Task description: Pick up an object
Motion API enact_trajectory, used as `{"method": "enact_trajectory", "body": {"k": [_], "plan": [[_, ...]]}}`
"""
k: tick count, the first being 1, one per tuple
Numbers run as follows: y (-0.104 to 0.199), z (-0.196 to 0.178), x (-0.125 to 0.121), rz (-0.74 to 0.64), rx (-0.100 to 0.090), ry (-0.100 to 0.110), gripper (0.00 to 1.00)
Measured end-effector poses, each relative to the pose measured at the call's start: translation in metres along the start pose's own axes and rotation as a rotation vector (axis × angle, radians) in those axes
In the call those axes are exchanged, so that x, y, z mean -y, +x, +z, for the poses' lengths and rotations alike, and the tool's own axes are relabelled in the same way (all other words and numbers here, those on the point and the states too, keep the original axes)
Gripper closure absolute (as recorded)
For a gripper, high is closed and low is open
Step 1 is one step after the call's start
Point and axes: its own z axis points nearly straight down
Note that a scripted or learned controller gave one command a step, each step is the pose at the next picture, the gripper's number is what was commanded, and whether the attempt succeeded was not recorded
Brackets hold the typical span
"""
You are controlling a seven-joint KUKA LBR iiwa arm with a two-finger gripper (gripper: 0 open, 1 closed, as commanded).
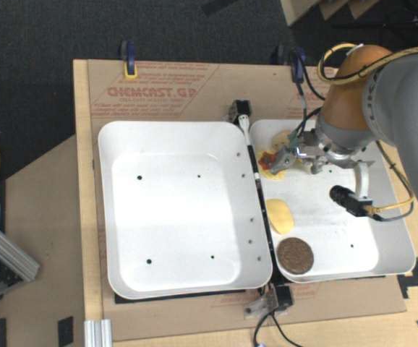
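Note:
In the right bin (382, 255) my gripper (296, 152) reaches down at the far left corner, just right of a small red and yellow object (270, 162) that lies against the bin's left wall. A yellow rounded object (280, 216) rests lower along the same wall. A brown round disc (295, 255) lies at the bin's near left corner. The arm's grey body and orange band (346, 100) cover the bin's far right part. Nothing shows between the fingers.
The left bin (115, 215) is a wide white tray beside the right one. Black clamps sit at the divider's far end (239, 110) and near end (275, 297). A black cable fitting (348, 199) hangs over the right bin. Blue clamps hold the cardboard base.

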Motion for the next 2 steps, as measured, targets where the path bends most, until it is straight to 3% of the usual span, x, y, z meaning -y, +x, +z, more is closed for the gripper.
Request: {"method": "enact_trajectory", "body": {"k": [1,2], "plan": [[-0.0008,0.0070,-0.0343,-0.007,-0.014,0.080,0.00],[-0.0034,-0.0024,-0.0291,-0.001,-0.015,0.101,1.00]]}}
